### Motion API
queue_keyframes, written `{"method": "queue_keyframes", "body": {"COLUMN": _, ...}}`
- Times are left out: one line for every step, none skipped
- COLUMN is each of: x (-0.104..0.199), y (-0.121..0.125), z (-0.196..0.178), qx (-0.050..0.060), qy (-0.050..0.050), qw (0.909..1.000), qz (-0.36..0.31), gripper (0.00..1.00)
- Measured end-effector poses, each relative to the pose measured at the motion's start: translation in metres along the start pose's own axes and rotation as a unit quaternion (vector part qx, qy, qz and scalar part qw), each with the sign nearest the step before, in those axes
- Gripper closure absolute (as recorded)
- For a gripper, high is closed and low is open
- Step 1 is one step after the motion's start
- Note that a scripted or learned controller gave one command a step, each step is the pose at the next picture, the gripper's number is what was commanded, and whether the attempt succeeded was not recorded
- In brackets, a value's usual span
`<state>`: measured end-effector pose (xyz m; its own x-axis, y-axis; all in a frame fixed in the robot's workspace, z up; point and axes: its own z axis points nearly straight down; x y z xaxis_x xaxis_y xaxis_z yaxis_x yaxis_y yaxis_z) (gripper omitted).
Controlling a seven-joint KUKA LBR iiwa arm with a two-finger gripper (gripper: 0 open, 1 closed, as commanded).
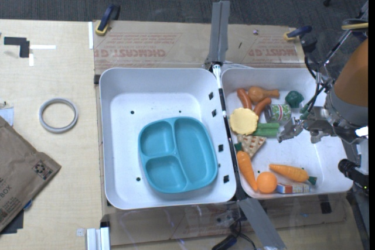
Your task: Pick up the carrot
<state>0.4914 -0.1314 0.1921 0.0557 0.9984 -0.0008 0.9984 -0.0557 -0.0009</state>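
Two orange plastic carrots (290, 173) (246, 169) invite confusion; the metal end effector (291, 129), grip state unclear, hovers over crowded toys.

Two white bins side by side on the bench, arm reaching in from the right.

In the left bin (111, 143), a blue divided plate (177, 154). In the right bin (328, 181), a crowd of toy food: one carrot (291, 173) lying near the front, green tip pointing right; a second carrot (245, 168) along the left wall, just beside an orange ball (266, 182); a waffle wedge (252, 143), a yellow round piece (244, 120), a drumstick (262, 92) and a green broccoli (294, 98) farther back. Pincer (291, 129) over the bin's middle, above the nearer carrot and apart from it, nothing visible between its tips. On the bench far left, a tape roll (58, 115).
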Motion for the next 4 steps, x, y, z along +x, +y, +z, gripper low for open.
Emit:
{"method": "queue_keyframes", "body": {"x": 0.001, "y": -0.014, "z": 0.101, "qx": 0.000, "qy": 0.000, "qw": 0.9986, "qz": 0.053, "gripper": 0.00}}
{"method": "queue_keyframes", "body": {"x": -0.002, "y": -0.015, "z": 0.101, "qx": 0.001, "qy": 0.001, "qw": 0.9962, "qz": -0.087, "gripper": 0.00}}
{"method": "queue_keyframes", "body": {"x": 0.031, "y": -0.016, "z": 0.100, "qx": -0.001, "qy": -0.001, "qw": 0.9804, "qz": -0.197, "gripper": 0.00}}
{"method": "queue_keyframes", "body": {"x": -0.044, "y": -0.011, "z": 0.063, "qx": -0.001, "qy": 0.000, "qw": 0.9744, "qz": -0.225, "gripper": 0.00}}
